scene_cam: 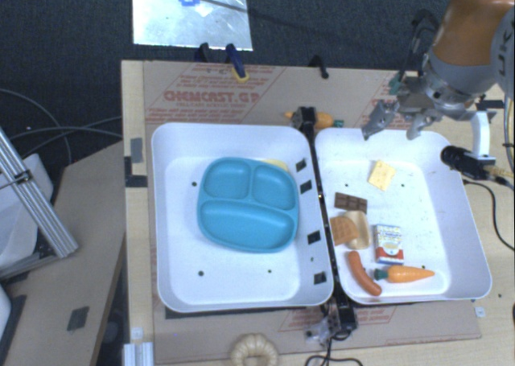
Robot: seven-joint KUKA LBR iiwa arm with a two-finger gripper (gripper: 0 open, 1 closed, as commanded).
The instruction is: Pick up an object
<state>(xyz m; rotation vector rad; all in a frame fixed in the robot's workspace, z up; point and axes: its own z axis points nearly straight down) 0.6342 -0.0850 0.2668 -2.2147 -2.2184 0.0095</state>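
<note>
Currently the hand (396, 121) hangs spread wide and holding nothing over the far edge of the right bin (467, 220). Nearest target, the yellow cheese block (381, 174), lies just toward the bin's near edge from it, in the far half.

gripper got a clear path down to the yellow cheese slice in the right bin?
Probably yes. The gripper hangs open above the right bin's far edge, and the yellow cheese slice lies alone just below it, apart from the chocolate bar. Nothing lies over it.
</note>
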